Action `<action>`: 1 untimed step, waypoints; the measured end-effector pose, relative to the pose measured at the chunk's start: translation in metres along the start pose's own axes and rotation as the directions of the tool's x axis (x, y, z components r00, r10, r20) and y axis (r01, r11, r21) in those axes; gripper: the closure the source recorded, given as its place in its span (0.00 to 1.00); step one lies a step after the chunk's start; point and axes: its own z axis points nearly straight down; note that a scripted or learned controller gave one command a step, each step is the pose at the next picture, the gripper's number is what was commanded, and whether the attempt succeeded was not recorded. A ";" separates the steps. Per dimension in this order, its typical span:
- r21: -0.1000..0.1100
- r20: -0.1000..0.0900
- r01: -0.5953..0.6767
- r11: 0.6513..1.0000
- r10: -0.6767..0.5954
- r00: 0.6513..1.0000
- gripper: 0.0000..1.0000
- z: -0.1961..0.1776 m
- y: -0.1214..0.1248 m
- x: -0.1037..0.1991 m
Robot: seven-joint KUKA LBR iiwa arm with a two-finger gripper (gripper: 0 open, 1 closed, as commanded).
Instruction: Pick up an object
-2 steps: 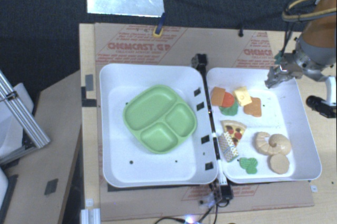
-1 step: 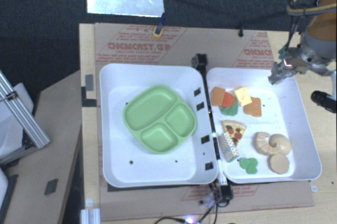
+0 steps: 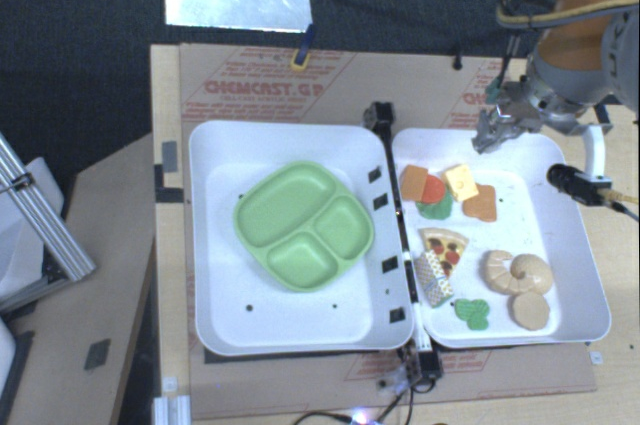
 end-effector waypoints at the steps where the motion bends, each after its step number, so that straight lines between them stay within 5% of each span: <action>1: 0.001 0.000 -0.001 1.000 0.001 1.000 1.00 -0.011 0.004 0.052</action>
